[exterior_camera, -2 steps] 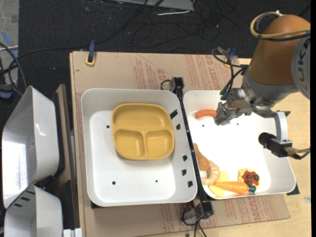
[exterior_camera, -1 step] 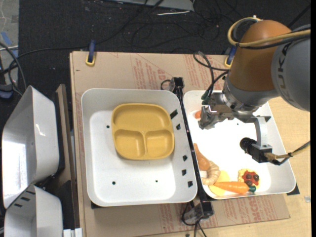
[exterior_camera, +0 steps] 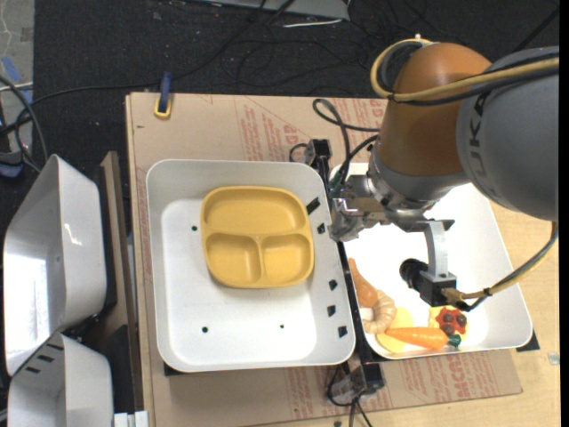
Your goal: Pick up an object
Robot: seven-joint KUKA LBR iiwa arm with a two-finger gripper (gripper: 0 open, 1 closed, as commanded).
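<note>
Clustered at the near end of the right bin (exterior_camera: 498,238): an orange carrot toy (exterior_camera: 413,335), a pale shrimp-like piece (exterior_camera: 373,299) and a small red-green item (exterior_camera: 452,320). Farther back, the pincer (exterior_camera: 345,221) is seen at the rim between the bins; its opening cannot be told. A yellow divided plate (exterior_camera: 258,237) is seated in the left bin (exterior_camera: 231,332).

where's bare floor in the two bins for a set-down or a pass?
Left bin: bare strip between the yellow plate and the near rim; narrower strip left of the plate. Right bin: bare patch by its right wall. Crowded: its near corner, with the carrot and other toy food; the arm hangs over its far half.
</note>
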